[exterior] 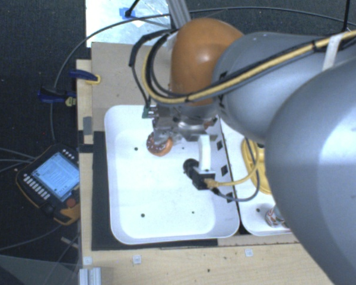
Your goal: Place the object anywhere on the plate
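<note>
Reaching in from the right, the grey arm [296,100] hung low over the left bin [124,218], its orange band [202,52] bulging above the upper part of that bin. Below the band the gripper [164,136] pointed down toward the bin's floor, near its upper middle. Whether it was spread or pressed together could not be told, since the wrist body hid most of it from above.

Right at the gripper's tip sat a small round orange-brown object [159,145], lying on or just above the bin's white floor; it was too blurred to say whether it was pinched or merely touched. A black fitting with a yellow cable [197,174] hung from the wrist, just right of the object and over the bin's middle.

Beside the left bin, the right bin [255,225] was largely covered by the arm; a coil of yellow cable [250,159] showed there, and a small pale item [273,217] lay near its lower edge. Well left of the left bin, off the bench, a handheld pendant [50,180] with a lit blue screen lay on the dark floor. A blue clamp [83,76] gripped the bench edge above the left bin.
</note>
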Motion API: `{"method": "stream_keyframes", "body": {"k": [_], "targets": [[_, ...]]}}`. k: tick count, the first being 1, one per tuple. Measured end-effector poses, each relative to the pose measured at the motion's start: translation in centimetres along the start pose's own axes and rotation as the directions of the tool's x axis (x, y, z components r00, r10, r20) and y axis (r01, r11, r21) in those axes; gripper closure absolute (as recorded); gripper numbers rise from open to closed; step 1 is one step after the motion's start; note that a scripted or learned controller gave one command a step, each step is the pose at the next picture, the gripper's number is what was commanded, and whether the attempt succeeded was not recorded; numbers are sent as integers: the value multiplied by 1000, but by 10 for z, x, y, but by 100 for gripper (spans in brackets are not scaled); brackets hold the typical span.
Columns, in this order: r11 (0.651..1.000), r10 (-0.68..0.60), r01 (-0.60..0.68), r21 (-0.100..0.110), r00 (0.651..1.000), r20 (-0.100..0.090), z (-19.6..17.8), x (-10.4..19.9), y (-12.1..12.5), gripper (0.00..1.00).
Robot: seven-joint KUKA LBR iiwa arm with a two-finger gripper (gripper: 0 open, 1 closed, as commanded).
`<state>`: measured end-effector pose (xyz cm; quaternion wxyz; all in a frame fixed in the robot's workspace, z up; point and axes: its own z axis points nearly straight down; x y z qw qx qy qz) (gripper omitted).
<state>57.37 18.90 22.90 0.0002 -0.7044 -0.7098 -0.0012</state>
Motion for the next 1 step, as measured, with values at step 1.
{"method": "stream_keyframes", "body": {"k": [1], "targets": [[1000,2,-2,1,1000,1,0,-1,0,0]]}}
